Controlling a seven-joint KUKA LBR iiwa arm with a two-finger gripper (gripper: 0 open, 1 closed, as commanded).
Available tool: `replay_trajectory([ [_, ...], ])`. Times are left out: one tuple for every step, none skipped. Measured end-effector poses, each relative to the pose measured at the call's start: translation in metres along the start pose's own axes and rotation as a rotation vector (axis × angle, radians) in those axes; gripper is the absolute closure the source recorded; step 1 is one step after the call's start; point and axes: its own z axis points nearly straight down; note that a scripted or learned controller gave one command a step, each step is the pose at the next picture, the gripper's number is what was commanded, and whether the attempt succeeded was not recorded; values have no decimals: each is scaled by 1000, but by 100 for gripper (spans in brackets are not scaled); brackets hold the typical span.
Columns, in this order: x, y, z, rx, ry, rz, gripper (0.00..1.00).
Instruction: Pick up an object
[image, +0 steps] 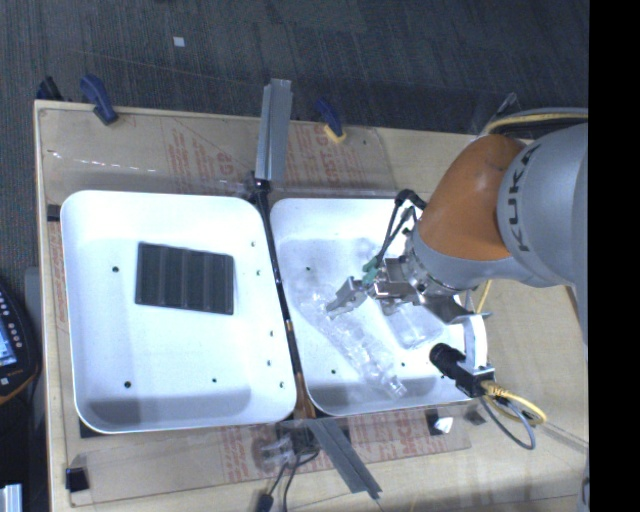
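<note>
Beside the arm (500, 215), clear plastic bottles (365, 350) clutter the right bin (300, 235).

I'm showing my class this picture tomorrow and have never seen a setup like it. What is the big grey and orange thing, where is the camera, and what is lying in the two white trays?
The grey and orange thing is a robot arm, a machine run by a program. It reaches in from the right of the picture. At its end is a gripper, a two-finger claw for picking things up.

The camera is fixed above the bench and looks down at a slant.

On the bench sit two shallow white bins side by side. The left bin holds a flat dark ribbed rectangle. The right bin holds see-through plastic items, hard to make out against the white.

The gripper sits low over that clear plastic. The picture is too unclear to tell whether it has hold of anything.
</note>
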Motion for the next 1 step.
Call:
replay_trajectory([
  [25,21,-23,-1,-2,125,0],
])
